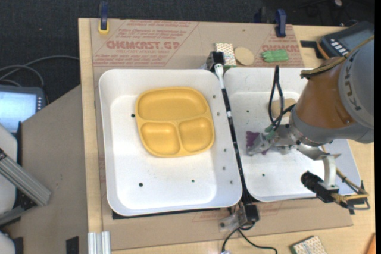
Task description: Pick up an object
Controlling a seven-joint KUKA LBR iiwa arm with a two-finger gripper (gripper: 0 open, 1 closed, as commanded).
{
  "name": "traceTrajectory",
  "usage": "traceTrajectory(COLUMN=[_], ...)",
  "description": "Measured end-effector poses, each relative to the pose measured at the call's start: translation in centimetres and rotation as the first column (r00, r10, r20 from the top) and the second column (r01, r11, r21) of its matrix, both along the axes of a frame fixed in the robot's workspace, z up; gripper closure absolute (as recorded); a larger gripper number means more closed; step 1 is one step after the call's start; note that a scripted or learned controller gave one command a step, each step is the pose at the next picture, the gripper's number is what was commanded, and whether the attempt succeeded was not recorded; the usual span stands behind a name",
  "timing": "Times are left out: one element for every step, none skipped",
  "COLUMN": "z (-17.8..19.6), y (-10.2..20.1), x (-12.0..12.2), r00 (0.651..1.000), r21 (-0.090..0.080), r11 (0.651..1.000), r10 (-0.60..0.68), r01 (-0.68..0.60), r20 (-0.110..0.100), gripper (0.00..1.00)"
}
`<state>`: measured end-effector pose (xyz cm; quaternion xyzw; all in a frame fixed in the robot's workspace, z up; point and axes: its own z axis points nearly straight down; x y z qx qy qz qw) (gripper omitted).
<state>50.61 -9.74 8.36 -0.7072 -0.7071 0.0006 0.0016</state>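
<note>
Camera view: gripper (257,147) low in right bin (262,187), beside small purple object (252,139) near bin's left wall. Finger state: cannot tell. Object looks light, maybe soft; pinch across middle. Yellow divided tray (175,121) sits in left bin (119,146).

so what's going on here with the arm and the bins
A grey and orange robot arm reaches in from the right, low over the right bin. Its gripper sits next to a small purple object on the bin floor; whether it grips it is unclear. The left bin holds a yellow divided tray.
</note>
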Motion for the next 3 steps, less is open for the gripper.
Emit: traceTrajectory(z=[0.1, 1.2, 13.7], y=[0.6, 0.5, 5.3], x=[4.6, 4.5, 9.2], r00=[1.0, 1.0, 1.0], r21=[-0.003, -0.003, -0.001], r11=[1.0, 1.0, 1.0], r10=[0.003, 0.0, 0.007], r01=[-0.003, 0.0, -0.007], r20=[0.008, 0.009, 0.02], gripper=[0.0, 1.0, 1.0])
